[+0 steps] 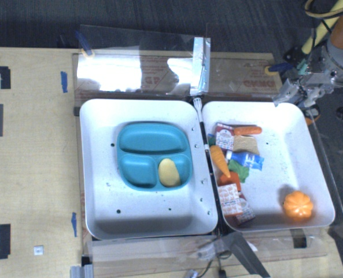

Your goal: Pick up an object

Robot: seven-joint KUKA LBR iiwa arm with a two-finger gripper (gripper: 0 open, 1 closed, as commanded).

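Observation:
The right bin (287, 132) holds a pile along its left side: an orange carrot (219, 161), a smaller orange piece (247, 130), red-and-white packets (235, 200), a blue wrapper (246, 159) and a green piece (238, 169). An orange round fruit (298, 205) lies alone in the near right corner. My gripper (298, 95) hangs over the far right corner of this bin, well away from the pile and the fruit, with nothing seen in it.
The left bin (96, 155) carries a blue divided plate (151, 149) with a yellow oval object (169, 172) in its near right compartment. A clear plastic panel (142, 62) stands behind the bins. Yellow cables (327, 7) hang at the top right.

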